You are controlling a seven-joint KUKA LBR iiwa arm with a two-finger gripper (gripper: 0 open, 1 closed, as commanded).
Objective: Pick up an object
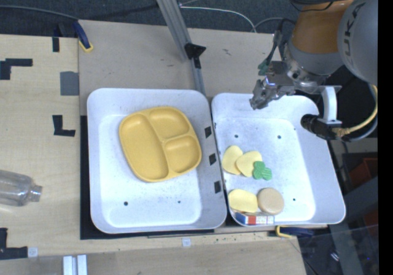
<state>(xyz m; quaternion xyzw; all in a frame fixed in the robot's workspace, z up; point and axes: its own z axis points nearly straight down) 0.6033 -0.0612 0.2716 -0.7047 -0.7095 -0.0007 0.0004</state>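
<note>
My gripper [256, 102] hangs over the far left rim of the right bin [319, 163], well above and behind the objects. Nothing shows between its fingers. In the right bin's near half lie two pale yellow chip-like pieces [241, 161], a small green piece [262, 171] touching them, a yellow piece [243, 201] and a tan round cookie-like piece [270, 201]. A flat red, white and blue item [255, 220] lies at the bin's front edge.
The left bin [104, 163] holds a yellow divided plate [159, 143]. A metal rod [173, 13] slants across the bench behind the bins. A clear plastic bottle [15, 186] lies on the bench at the far left.
</note>
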